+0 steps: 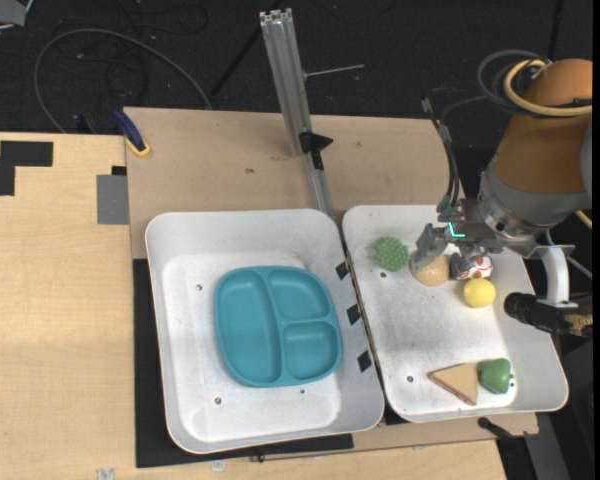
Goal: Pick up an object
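pincer (446, 244) low over right bin's (410, 388) far edge, beside tan ball (431, 271)

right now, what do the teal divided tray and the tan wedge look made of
Teal divided tray: likely moulded plastic, smooth, with a soft sheen, even colour and rounded compartments. Tan wedge: matte, perhaps wood or foam, with a flat dull face; the view leaves it open.

A robotics lab bench: two shallow white bins (180, 268) sit side by side on bare plywood, with an aluminium mounting post (288, 88) rising just behind the bins, loose black cables (90, 53) beyond it, and a grey-and-orange robot arm (540, 138) over the right bin.
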